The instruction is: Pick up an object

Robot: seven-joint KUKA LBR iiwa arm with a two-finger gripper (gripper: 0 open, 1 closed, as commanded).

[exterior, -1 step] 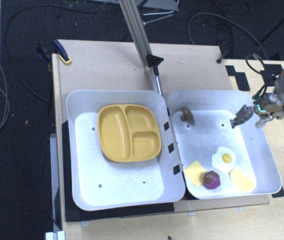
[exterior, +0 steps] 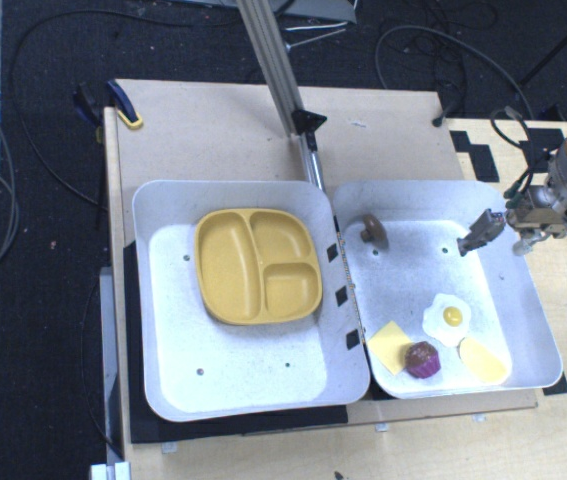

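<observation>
The right bin holds several small items. A brown mushroom-like piece lies near its back left corner. A toy fried egg sits towards the front, with a yellow cheese slice, a purple round item and a pale yellow wedge along the front edge. My gripper hangs over the back right part of this bin, above and behind the egg and to the right of the brown piece. I see nothing held in it.
A yellow divided plate lies in the left bin. A slanted metal pole rises from the bench behind the divide between the bins. Cables run over the dark floor around the bench.
</observation>
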